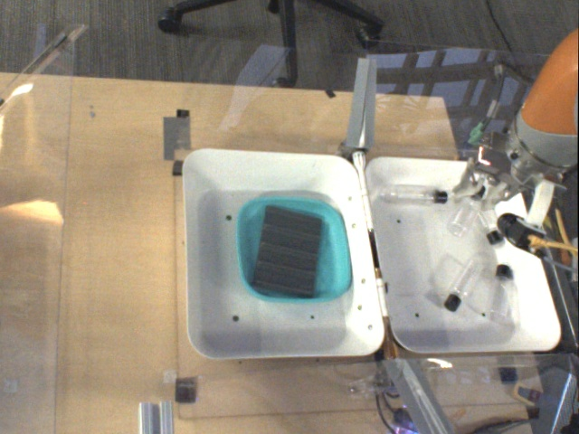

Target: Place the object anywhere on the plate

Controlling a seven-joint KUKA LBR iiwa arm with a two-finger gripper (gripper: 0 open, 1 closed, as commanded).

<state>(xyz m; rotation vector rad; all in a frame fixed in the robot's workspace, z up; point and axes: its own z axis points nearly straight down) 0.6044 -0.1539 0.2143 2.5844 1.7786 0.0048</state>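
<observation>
One dark ridged block (289, 251) already sits on the teal plate (248, 233), left bin (194, 260). My pincer (488, 188) hovers at 3 o'clock; grip state unclear.

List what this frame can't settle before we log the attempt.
- pincer: camera view, small and blurred against clear tubes; finger state and any grasp unreadable.
- Arm: cut off by the right edge.
- Dark ridged block on the teal plate: material unclear.

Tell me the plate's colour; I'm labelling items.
Teal, seen in the camera view: the plate lies in the left bin.
</observation>
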